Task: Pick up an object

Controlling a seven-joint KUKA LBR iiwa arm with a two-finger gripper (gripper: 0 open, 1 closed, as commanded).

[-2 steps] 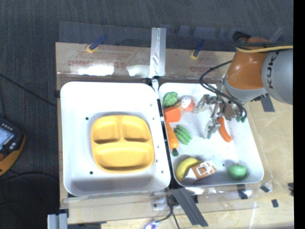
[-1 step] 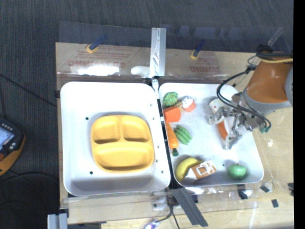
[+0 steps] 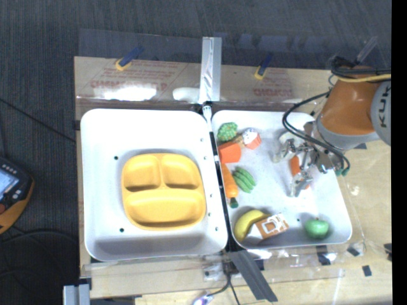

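Clearly the hand (image 3: 296, 170) (fingers apart, right of frame) should close squarely round that orange piece (image 3: 294, 164) before lifting.

Grey arm (image 3: 356, 110) with orange band entering from the right, wrist angled down-left, gripper (image 3: 294, 164) hanging low, its 2 fingers spread apart

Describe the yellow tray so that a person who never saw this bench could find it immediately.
Two white bins sit side by side; look at the left bin, away from the arm. The yellow tray lies flat in its middle, with three compartments: two small ones at the far side, one wide one at the near side. Unlike the small toy foods in the right bin, it is large and lies alone.
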